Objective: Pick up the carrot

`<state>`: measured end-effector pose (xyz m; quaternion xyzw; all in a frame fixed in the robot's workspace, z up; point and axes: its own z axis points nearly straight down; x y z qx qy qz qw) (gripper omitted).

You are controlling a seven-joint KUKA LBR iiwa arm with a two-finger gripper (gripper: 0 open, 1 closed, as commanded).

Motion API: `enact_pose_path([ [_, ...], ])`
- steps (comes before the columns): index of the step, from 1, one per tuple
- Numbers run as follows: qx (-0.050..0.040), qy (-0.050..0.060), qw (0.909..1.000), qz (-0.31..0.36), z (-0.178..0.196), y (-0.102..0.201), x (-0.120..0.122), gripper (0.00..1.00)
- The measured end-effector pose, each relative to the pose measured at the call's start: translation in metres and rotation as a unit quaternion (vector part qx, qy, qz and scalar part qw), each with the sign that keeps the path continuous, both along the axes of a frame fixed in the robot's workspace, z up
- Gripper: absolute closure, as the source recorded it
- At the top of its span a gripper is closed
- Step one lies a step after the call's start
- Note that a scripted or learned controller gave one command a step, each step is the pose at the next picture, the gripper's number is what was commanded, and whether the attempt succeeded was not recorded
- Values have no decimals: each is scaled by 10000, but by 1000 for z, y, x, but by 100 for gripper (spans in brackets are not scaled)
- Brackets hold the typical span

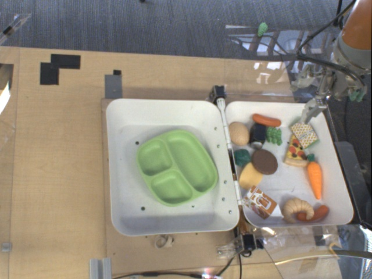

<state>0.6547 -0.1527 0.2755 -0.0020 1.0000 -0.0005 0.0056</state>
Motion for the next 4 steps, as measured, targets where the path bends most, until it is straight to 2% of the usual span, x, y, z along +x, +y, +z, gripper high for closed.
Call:
enact_pose_path([
  [1,10,59,9999,-135,-120,-52,1,0],
  [2,-22,-81,9995,290,-178,-53,-8,0],
  [3,-56,-93,9546,2975,-178,-50,-65,0],
  [4,-103,-60,8082,5887,-177,-49,-71,0],
])
